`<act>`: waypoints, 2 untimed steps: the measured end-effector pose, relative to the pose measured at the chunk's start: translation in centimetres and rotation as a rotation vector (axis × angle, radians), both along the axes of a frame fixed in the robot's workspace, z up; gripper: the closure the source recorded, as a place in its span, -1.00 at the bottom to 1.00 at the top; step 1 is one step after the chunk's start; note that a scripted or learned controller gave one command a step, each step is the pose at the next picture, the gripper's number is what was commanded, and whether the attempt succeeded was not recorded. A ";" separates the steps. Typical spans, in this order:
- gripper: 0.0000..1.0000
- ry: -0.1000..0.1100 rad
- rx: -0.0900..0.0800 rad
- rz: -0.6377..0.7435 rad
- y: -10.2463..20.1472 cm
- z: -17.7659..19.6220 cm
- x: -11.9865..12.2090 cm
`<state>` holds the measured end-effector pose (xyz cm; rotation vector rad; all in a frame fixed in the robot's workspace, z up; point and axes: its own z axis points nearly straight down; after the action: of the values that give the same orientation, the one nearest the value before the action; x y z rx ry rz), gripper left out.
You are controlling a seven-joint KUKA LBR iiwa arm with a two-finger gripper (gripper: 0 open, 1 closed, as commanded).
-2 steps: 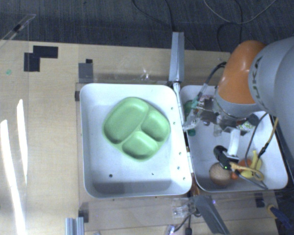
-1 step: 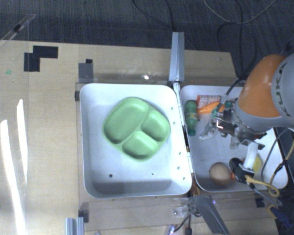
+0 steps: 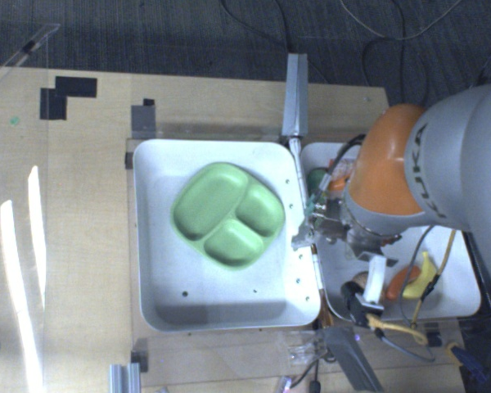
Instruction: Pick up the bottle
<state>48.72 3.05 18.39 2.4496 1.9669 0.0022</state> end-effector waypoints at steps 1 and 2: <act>-1.00 -0.001 -0.001 -0.024 -5.4 0.4 11.3; -1.00 -0.001 -0.001 -0.041 -11.6 -4.0 11.6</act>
<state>60.30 -8.59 14.34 2.4877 1.9158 0.0024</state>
